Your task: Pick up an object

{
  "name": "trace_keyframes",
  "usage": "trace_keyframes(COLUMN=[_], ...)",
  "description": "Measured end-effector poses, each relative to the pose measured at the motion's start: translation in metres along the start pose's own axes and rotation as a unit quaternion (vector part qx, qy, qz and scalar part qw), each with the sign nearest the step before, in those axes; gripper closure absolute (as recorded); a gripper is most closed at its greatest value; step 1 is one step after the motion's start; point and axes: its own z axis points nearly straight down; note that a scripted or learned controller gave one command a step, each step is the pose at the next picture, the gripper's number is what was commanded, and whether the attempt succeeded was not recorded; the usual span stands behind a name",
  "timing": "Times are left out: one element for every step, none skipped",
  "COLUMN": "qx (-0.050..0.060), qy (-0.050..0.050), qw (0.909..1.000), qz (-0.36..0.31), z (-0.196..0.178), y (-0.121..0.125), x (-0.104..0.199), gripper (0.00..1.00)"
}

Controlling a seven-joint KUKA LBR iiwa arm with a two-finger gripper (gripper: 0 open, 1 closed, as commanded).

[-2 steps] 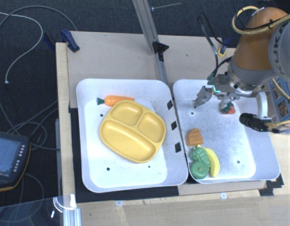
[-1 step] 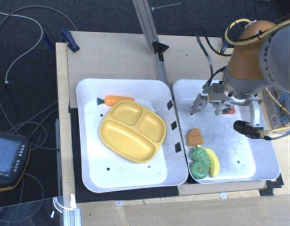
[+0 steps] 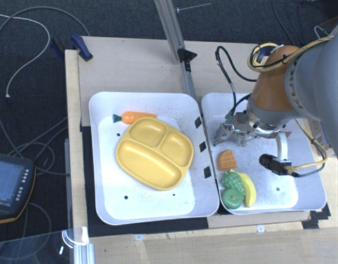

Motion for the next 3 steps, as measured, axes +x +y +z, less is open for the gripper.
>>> trace_keyframes(qx=[-0.002, -0.004, -0.008], qy=[0.000, 0.000, -0.002], qw=[1.0000, 1.0000, 1.0000], qz=[0.000, 0.000, 0.000], z=[0.006, -0.006, -0.060], y=[0.000, 0.001, -0.001], x=[0.000, 0.001, -0.009], gripper=[0.00, 1.00, 1.00])
